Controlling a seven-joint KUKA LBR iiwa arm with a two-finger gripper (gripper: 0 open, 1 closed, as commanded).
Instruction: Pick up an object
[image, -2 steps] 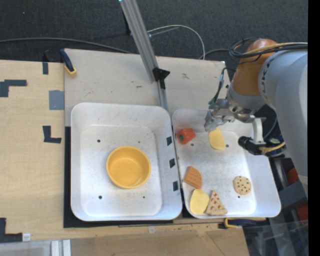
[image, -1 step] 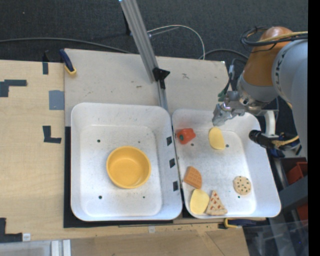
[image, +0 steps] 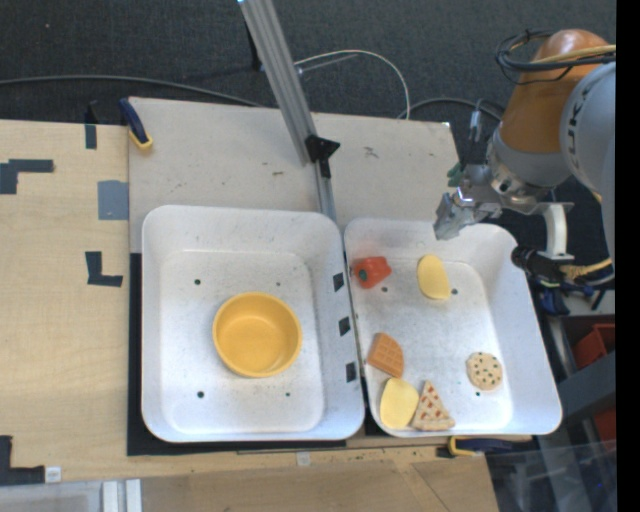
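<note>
Gripper (image: 452, 217) hangs over the far rim of the right bin (image: 520, 300), too small and blurred to tell its state. The arm's upper part runs off the frame's right edge. Just beneath sits the pale yellow piece (image: 433, 277); the red item (image: 372, 270) lies left of it, its shape hard to read.

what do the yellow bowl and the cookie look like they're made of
Yellow bowl: likely moulded plastic, with a uniform colour and a smooth, faintly glossy rim. Cookie: probably toy plastic or rubber, a flat tan disc with dark chip spots and a matte look; too small to be sure.
</note>
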